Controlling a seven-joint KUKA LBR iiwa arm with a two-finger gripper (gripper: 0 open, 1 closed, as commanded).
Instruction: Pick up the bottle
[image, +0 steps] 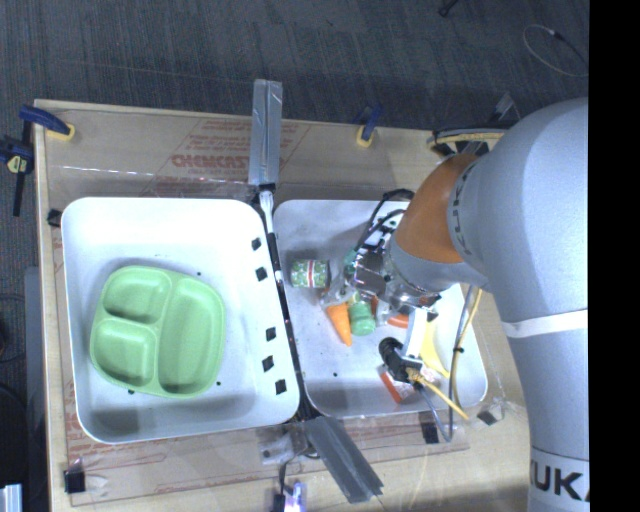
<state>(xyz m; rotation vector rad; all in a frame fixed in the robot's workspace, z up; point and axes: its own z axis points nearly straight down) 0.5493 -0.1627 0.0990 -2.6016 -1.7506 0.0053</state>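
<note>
- Over the right bin (335, 385), the gripper (362, 288) hangs low among the small things; if it is released or clenched I cannot tell, because the wrist covers it
- The bottle (310, 272) lies on its side on the floor of this bin, near the left wall, just beside the gripper but apart from it
- Risk: a round bottle that lies flat can roll away when it is pushed on 1 side, so the grasp may close on nothing
- Risk: the carrot (340, 322) and a green piece (362, 318) lie close under the gripper, so it may take 1 of them instead
- Around: a red piece (398, 321) beside the green one; a green plate (160, 328) in the left bin (150, 235), well apart; nothing seems to stand between gripper and bottle
</note>
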